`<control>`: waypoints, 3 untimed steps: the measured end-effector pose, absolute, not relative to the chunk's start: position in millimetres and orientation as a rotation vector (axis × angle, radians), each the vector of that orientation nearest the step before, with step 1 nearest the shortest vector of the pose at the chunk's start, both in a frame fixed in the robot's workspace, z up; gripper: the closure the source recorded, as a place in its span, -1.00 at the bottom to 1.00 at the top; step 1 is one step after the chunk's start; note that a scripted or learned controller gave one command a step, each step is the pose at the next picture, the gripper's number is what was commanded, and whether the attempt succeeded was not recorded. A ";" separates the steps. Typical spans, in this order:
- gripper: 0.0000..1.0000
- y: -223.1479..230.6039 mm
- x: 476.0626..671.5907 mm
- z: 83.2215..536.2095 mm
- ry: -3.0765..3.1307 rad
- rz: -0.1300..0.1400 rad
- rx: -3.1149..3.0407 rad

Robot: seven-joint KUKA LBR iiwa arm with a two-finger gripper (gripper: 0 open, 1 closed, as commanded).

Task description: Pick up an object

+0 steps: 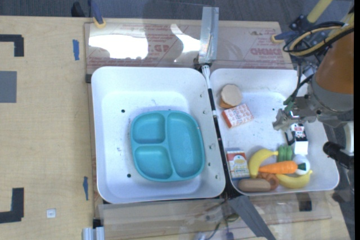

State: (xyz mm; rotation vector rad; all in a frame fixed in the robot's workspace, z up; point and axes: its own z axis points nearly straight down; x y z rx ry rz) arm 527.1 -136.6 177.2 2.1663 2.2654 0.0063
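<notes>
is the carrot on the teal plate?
No, the carrot lies in the right bin, while the plate sits in the left bin.

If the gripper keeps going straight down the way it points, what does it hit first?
Probably the bare floor of the right bin, beside the green piece and carrot. The gripper hangs over that patch, but depth is unclear from this slant.
</notes>
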 end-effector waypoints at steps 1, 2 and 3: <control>1.00 -136.2 527.3 185.6 2.266 0.005 2.166; -1.00 -136.2 527.1 185.1 2.266 0.004 2.167; -1.00 -207.6 532.4 114.2 2.212 0.029 2.207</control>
